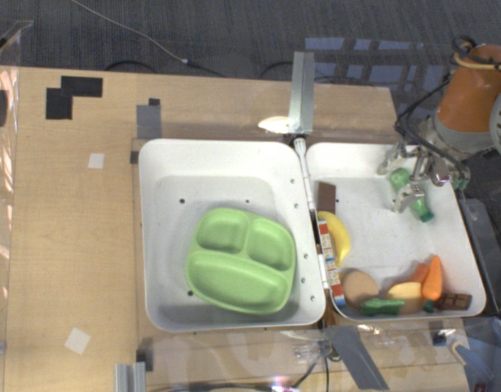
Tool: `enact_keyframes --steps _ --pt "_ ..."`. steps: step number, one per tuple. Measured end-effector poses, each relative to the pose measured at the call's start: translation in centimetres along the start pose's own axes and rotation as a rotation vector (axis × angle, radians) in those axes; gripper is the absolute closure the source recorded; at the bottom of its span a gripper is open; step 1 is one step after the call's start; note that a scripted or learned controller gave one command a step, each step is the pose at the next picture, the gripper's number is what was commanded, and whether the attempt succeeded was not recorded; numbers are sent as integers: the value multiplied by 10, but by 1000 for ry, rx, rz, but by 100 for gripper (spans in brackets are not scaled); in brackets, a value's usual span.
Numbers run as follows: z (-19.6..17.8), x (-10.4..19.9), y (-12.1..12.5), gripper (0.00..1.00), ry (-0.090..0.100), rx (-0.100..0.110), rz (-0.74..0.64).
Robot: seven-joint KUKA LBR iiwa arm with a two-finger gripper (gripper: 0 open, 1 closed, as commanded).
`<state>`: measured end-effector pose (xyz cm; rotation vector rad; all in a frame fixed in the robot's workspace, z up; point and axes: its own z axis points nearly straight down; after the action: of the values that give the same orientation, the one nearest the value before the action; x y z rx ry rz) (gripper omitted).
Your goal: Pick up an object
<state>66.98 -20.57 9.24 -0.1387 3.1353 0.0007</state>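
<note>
Pale tan wood is seen on the table, with a couple of black patches at the far left and small white squares stuck on it. Both bins are plain white: the left bin and the right bin. A lime green divided plate is shown in the left one. In the right one, a yellow banana, an orange carrot, a beige-brown potato, a dark green piece and a brown bar are seen. Silver metal and green bits are seen at the gripper, under the orange band.
</note>
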Motion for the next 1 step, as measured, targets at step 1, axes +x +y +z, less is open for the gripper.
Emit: enact_keyframes --steps 1 --pt "6 -2 21 0 3 2 -34"
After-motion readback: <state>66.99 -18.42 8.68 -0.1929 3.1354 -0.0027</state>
